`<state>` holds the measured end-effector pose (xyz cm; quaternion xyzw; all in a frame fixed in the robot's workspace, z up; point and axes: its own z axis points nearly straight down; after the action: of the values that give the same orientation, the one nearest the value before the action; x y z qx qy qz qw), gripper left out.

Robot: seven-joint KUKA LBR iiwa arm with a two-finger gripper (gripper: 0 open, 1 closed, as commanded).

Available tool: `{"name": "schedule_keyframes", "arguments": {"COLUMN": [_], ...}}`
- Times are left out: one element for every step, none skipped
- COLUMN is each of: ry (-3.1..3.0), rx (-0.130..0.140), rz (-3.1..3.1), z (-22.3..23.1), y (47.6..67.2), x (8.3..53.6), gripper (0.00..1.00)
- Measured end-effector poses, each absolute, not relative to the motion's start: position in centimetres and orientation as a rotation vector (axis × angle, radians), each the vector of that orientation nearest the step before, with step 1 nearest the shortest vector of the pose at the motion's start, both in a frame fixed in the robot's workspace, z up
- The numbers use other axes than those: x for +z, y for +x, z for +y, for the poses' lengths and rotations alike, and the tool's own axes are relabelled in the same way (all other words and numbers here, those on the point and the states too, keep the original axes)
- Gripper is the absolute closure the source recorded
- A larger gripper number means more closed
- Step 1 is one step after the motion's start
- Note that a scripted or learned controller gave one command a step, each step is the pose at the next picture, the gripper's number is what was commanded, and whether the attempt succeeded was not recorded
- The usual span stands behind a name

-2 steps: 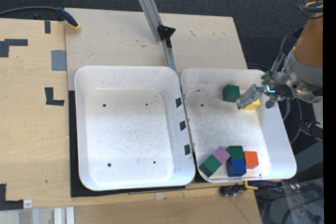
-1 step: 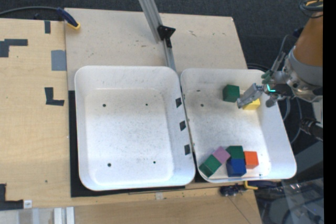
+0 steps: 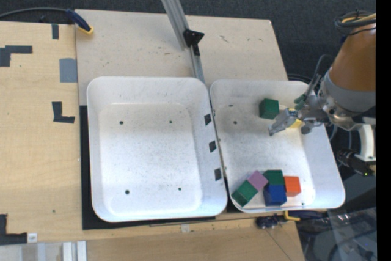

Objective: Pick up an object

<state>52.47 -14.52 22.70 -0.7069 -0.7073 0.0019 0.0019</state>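
My gripper (image 3: pixel 291 121) hangs low over the right bin (image 3: pixel 235 150), near its right wall in the upper half. A small yellow thing (image 3: pixel 295 123) shows right at the gripper; whether it is held I cannot tell. A green cube (image 3: pixel 268 108) lies just left of the gripper, close to it. At the bin's front edge sits a cluster: a green block (image 3: pixel 245 192), a purple block (image 3: pixel 257 180), a dark green block (image 3: pixel 274 176), a blue block (image 3: pixel 275 194) and an orange block (image 3: pixel 292 185).
The left bin (image 3: pixel 146 150) stands beside the right one, with black clips along the shared rims. A slanted metal pole (image 3: pixel 174 3) runs from the top down to the bins' junction. The arm's orange band (image 3: pixel 357 61) rises at the right.
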Motion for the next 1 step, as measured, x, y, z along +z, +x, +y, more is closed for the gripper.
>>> {"name": "schedule_keyframes", "arguments": {"ry": [-2.218], "rx": [0.007], "rz": [-2.216], "z": [-15.03], "y": [51.48], "x": [17.44], "gripper": [0.00]}}
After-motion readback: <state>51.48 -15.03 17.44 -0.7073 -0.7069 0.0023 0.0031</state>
